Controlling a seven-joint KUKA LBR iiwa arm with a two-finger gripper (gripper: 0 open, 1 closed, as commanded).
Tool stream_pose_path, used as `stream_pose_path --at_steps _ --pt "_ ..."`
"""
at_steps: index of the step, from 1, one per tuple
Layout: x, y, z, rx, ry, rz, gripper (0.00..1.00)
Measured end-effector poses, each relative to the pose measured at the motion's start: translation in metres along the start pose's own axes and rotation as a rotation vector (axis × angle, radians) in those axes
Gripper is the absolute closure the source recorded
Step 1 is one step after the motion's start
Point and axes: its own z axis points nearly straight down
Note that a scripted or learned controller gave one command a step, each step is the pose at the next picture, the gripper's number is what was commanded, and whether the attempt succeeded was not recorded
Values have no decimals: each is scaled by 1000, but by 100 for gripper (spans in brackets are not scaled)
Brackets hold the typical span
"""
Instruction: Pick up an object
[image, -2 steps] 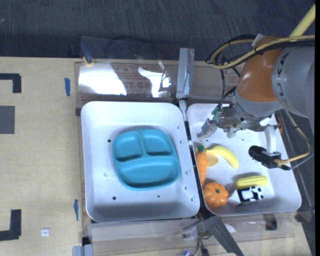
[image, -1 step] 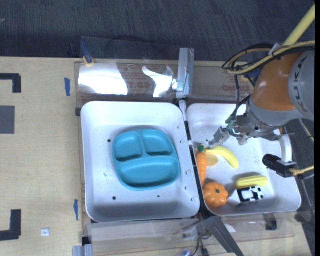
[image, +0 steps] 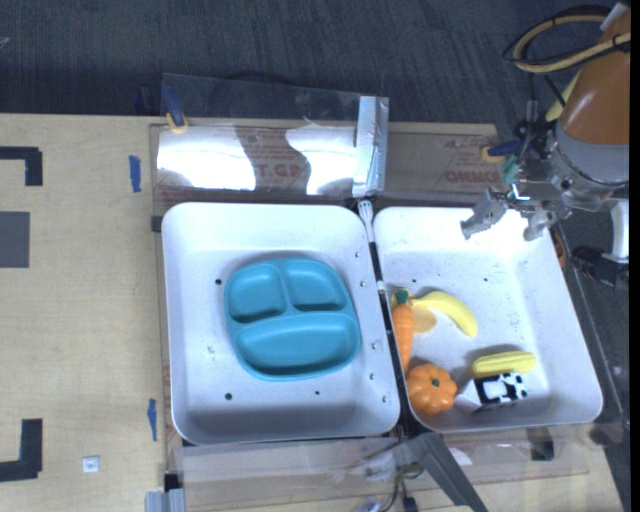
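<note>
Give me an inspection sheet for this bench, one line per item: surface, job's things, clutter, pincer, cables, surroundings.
Surface: wooden bench bearing two white bins, left bin and right bin, side by side.
Job's things: right bin holds a banana, a carrot, a small pumpkin, a yellow corn cob and a black-and-white block, all along its near half.
Clutter: blue divided plate in the left bin.
Pincer: pincer above the right bin's far right corner, holding nothing.
Cables: yellow cable loop above the arm.
Surroundings: clear plastic sheet behind the left bin; dark floor beyond.
</note>
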Motion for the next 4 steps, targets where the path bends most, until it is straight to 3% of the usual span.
stream_pose_path --at_steps 1,2,3,4 --pt "-23 -66 143 16 4 -157 0" --pt "-37 -32 188 2 1 -228 0" --pt "-37 -30 176 -6 -1 -228 100" --pt "81 -26 87 -1 6 -237 100"
